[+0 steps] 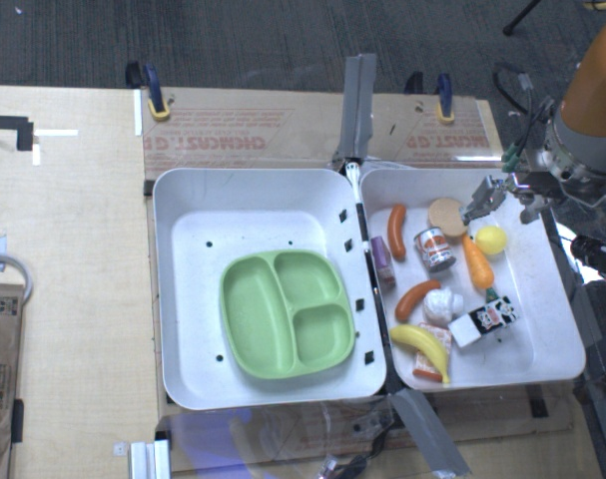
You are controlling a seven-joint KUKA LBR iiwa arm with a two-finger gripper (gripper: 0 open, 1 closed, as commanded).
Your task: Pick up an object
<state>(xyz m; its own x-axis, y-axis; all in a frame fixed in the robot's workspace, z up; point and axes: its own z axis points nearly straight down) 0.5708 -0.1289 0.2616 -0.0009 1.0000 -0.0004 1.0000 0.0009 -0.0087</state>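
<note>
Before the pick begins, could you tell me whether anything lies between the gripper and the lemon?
Nothing visible does. The gripper hangs over the right bin, and the lemon lies just below it in the picture, uncovered; the carrot touches its near side.

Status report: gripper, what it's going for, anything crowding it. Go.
Gripper above right bin's far end, holding nothing. Nearest: round tan piece, lemon, carrot. Can crowds close.

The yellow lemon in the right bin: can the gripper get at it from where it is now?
Probably yes. The lemon lies uncovered near the gripper, which hangs just above it. The carrot lies close against its left side, so the fingers might catch that too.
</note>
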